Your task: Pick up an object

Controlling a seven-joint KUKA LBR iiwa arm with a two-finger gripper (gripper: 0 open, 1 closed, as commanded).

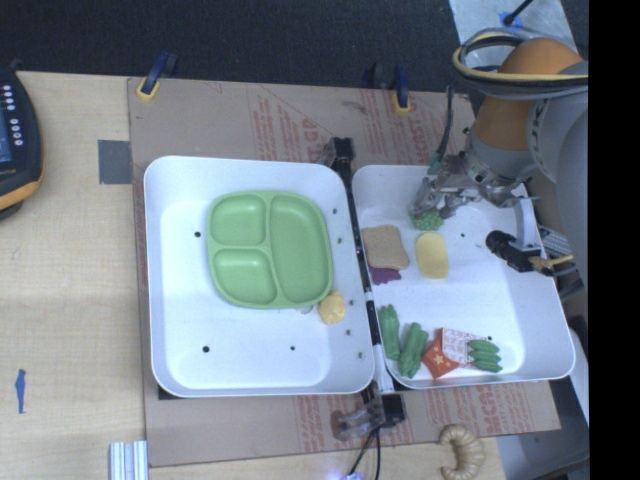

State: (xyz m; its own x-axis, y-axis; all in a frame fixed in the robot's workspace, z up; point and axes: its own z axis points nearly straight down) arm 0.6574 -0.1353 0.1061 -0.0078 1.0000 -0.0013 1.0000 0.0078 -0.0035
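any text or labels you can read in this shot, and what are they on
None can be read.
Faint red print on the cardboard sheet: too blurred to read.
White marks on the red packet in the right bin: too small.
Screen and buttons on the black and orange pendant: illegible.

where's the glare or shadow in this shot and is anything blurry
Camera view: even overhead light, the left bin brightest and slightly washed out near its left wall; a soft shadow under the green divided plate; the gripper over a small green object looks soft, its detail hard to read.
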